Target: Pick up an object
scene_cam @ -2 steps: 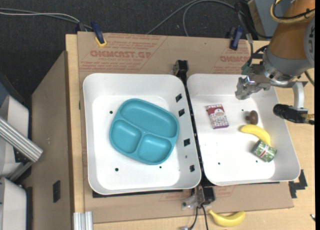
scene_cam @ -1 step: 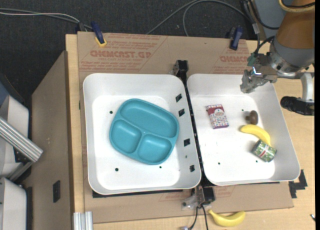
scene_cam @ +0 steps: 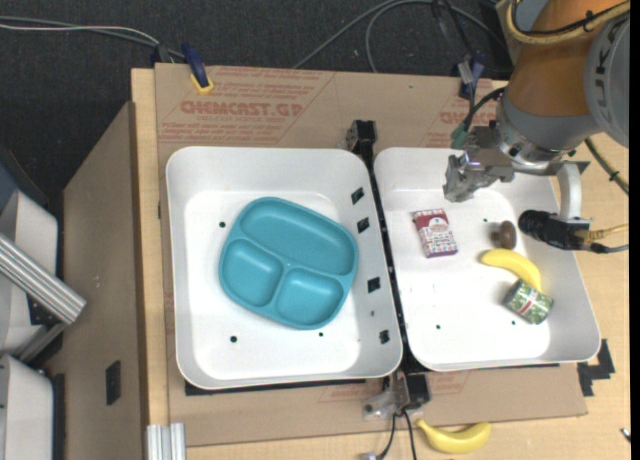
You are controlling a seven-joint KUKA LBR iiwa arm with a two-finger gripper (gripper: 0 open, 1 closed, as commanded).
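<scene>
Two shallow white bins sit side by side on the cardboard-covered surface [scene_cam: 250,88]. The left bin [scene_cam: 190,248] carries a teal plastic divided plate [scene_cam: 288,261]. The right bin [scene_cam: 440,338] has the candidates for picking: a small red and white card packet [scene_cam: 434,232] near its centre, a dark brown rounded object [scene_cam: 503,234] at about three o'clock from the packet, a yellow banana [scene_cam: 513,267] at four o'clock, and a green labelled can [scene_cam: 528,302] lying just beyond the banana's lower end.

The grey pincer [scene_cam: 467,180] hangs over the upper part of the right bin, at about one o'clock from the packet. Nothing is between its fingers, and I cannot tell whether they are spread or shut.

Risks: the packet lies flat, so the fingers may skid over it and close on nothing. The banana and can sit so close that reaching for one could nudge the other or catch both. The round brown object may roll away.

A second banana [scene_cam: 455,436] lies outside the bins, at six o'clock.
</scene>
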